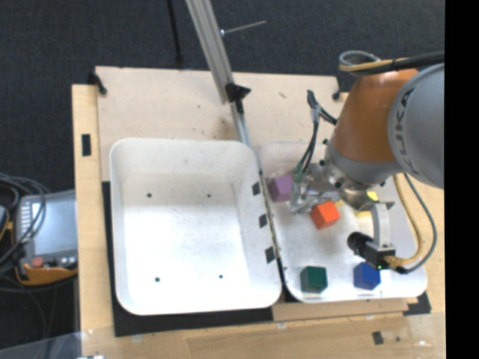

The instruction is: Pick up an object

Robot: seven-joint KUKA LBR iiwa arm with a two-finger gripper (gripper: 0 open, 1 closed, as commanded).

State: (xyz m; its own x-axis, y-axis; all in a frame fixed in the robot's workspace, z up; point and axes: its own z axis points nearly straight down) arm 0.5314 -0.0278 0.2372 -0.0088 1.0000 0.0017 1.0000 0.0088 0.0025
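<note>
Gripper [305, 198]: low over the right bin [288, 155], near its left wall.
Purple block [281, 187]: just left of the gripper.
Orange block [325, 215]: just right of and below it.
Green block [313, 279]: well below it.
Blue block [366, 276]: below and right.
Left bin [187, 223]: left of it.

One fixed camera overhead — looking down aslant on both bins [187, 152].

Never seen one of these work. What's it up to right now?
Gripper low in right bin, fingers unclear. Orange block and purple block beside it. Nothing seen held.
</note>
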